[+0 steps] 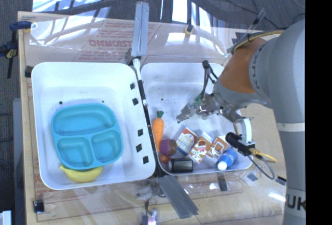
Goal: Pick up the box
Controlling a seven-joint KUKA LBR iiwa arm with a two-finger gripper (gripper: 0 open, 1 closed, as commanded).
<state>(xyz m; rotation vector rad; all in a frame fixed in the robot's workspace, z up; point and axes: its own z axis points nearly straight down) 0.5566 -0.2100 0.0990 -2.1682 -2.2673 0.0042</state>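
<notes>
Down in the near part of the right-hand shallow white bin (171,76), a small cluster of things lies along the near wall. Among them are small cartons printed in white, orange-red and brown: one box (185,142) tilted on a corner, a second similar carton (199,149) touching it on its right, and a third (218,146) just beyond that. Each shows a white face with coloured pictures and a brown or red edge; the print is too small to read.

Left of the cartons lies an orange carrot with a green top (158,129), pointing near and far beside the bin's left wall, with a dark purple rounded piece (168,146) at its near end. A flat black block (182,165) rests against the near wall, and a white bottle with a blue cap (226,159) lies to the right.

Above the middle of this bin hangs the grey gripper (188,112), its fingers (182,115) spread apart and grasping nothing, just beyond the cartons on their far side.

Over in the left white bin (46,79) sits a light blue three-compartment plastic tray (85,135), with a yellow banana (82,173) tucked at its near edge. Both bins rest on the pale wooden tabletop (78,37).
</notes>
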